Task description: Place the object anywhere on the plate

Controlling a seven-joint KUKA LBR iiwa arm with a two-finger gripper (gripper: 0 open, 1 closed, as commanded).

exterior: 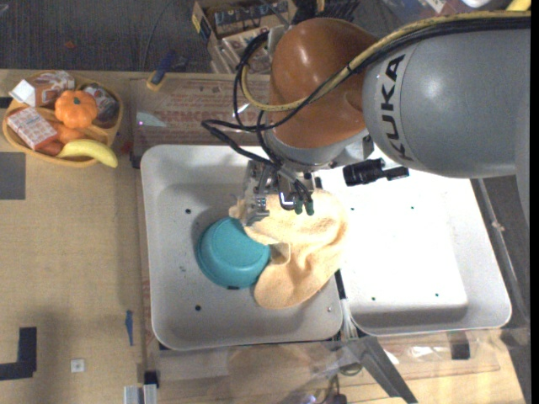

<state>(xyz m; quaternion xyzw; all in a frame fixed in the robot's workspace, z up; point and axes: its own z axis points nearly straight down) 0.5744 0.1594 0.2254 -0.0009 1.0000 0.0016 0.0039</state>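
At frame centre the gripper (282, 199) touches the yellow cloth (303, 255) beside the teal bowl (232, 253), grip perhaps unformed, fingers unclear; next needs 1 firm lift.

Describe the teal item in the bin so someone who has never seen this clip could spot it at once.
Find the left white bin, the one under the grey arm. Near its middle lies a round teal bowl, tipped on its side. It touches a pale yellow cloth on its right; it is the bin's only solid, blue-green thing.
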